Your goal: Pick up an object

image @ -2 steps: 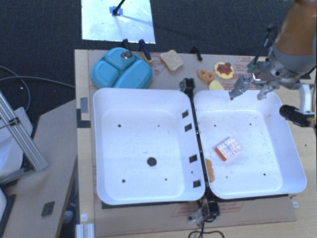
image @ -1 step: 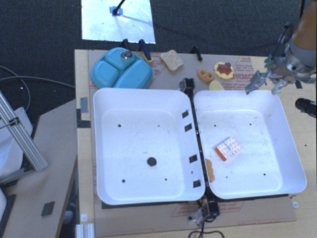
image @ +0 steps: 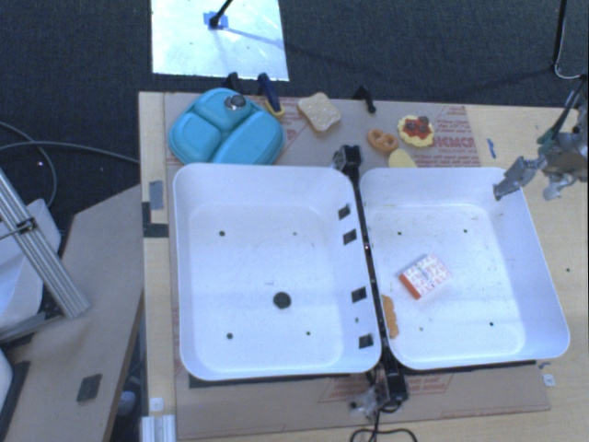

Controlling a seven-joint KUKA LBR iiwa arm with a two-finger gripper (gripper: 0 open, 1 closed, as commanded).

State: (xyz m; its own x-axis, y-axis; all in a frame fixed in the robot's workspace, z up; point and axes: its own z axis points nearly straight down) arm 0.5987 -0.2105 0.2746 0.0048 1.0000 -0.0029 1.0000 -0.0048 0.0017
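my gripper (image: pixel 523 177) hangs at the right bin's (image: pixel 543 274) far rim, jaw state unclear, approach only: next i descend onto the red-and-white packet (image: pixel 424 275) mid-bin.

Both bins, left (image: pixel 198 274) and right (image: pixel 534 274), look like smooth white plastic with a slight sheen. The bench top (image: pixel 155 136) appears as matt pale wood or board. The blue divided tray (image: pixel 225 132) is smooth plastic. The floor (image: pixel 74 53) is dark, rough carpet. The floor sheet (image: pixel 221 26) is glossy and reflective. The small box (image: pixel 424 275) looks like printed card
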